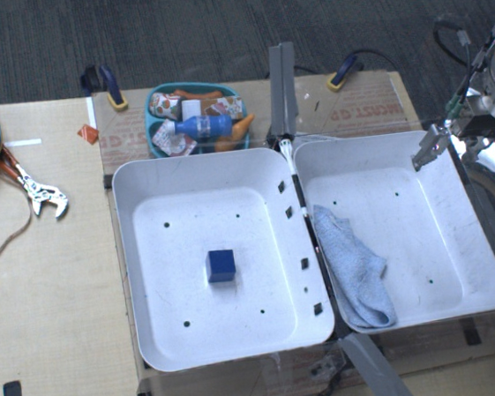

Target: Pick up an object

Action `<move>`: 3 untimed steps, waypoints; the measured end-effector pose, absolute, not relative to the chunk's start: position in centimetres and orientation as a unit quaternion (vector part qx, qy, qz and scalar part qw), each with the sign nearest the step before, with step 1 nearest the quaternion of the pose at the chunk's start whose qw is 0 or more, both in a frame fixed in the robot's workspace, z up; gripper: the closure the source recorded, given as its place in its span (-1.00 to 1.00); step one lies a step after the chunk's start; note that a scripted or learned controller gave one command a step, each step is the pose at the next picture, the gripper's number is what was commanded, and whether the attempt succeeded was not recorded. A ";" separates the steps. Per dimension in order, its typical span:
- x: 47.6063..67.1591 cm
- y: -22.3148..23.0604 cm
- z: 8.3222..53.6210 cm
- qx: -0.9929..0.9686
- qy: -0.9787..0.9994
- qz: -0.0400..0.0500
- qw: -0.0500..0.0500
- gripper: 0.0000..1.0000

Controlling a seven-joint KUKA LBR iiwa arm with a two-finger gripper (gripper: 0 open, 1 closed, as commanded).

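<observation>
A small blue block (221,265) lies near the middle of the left bin (157,336). In the right bin (445,299), a crumpled light-blue cloth (355,269) rests against the left wall. The gripper (427,151) hangs over that bin's upper right corner, apart from both objects.

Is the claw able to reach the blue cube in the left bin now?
Probably yes. The blue cube sits alone on the left bin's floor, nothing over it; the claw is above the right bin's far edge.
</observation>
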State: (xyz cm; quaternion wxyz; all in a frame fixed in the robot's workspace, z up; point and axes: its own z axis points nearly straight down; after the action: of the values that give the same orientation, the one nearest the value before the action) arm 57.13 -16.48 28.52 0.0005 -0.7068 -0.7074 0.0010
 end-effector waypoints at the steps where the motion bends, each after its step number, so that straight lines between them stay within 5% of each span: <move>1: 57.2 -16.5 29.3 -0.706 -0.708 0.002 0.001 1.00; 2: 53.3 -10.5 14.7 -0.758 -0.652 0.001 0.001 1.00; 3: 55.8 -14.8 24.7 -0.755 -0.655 0.001 0.000 1.00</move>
State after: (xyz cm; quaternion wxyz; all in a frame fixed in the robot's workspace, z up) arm 55.79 -14.80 24.71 -0.0005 -0.7554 -0.6552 0.0008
